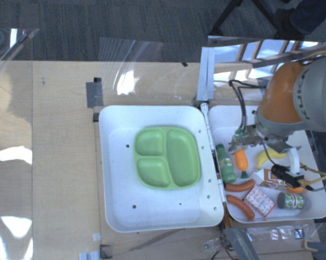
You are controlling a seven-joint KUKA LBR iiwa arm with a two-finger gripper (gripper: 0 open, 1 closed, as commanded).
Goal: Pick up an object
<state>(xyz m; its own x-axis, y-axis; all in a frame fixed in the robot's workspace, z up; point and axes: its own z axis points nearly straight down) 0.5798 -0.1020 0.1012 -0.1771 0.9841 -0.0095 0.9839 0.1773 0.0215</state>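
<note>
The right white bin holds several small items. A green bottle lies along its left wall. An orange carrot lies beside the bottle, and a yellow banana lies further right. Two sausages lie near the front, next to a red-and-white box and a small can. My gripper hangs over the middle of this bin, just above the carrot's far end. The wrist and cables hide its tips.
The left white bin holds a green divided plate at its middle. The grey arm with its orange band covers the right bin's back right part. A metal divider stands behind the bins.
</note>
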